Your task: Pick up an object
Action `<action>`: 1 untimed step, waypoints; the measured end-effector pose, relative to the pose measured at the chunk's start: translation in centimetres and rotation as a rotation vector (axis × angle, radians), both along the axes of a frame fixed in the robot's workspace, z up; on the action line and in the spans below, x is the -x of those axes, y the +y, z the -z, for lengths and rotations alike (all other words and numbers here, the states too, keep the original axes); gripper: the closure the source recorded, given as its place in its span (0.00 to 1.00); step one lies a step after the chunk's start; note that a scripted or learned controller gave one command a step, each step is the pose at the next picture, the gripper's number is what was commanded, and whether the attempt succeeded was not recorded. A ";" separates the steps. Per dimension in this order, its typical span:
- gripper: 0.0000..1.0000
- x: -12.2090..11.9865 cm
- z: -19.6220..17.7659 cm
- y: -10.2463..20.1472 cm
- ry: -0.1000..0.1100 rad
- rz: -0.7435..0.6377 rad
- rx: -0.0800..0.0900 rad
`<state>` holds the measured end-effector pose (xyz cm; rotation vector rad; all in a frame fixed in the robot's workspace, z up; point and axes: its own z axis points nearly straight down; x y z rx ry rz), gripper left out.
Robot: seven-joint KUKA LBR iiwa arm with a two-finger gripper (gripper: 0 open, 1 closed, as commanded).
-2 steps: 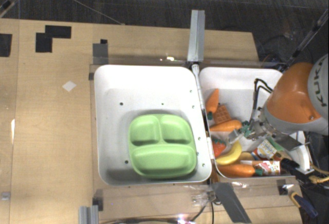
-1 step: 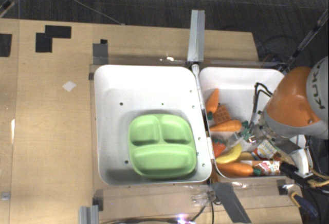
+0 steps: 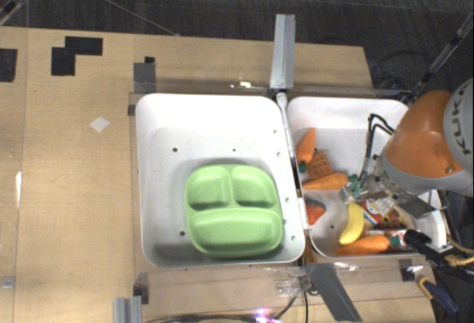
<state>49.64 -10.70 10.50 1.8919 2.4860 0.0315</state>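
One curved yellow banana [image 3: 353,224] lies among orange carrots [image 3: 324,182].

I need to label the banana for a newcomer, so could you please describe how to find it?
Look in the right bin, the one the arm reaches into. The banana lies near its front edge, just behind a carrot. It is the only yellow, curved piece among orange ones.

light wooden bench [image 3: 67,188], two shallow white bins side by side, left bin [image 3: 159,136], right bin [image 3: 337,112]
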 end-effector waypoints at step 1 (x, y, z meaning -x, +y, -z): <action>1.00 -4.9 -7.5 -0.6 0.019 -0.104 0.008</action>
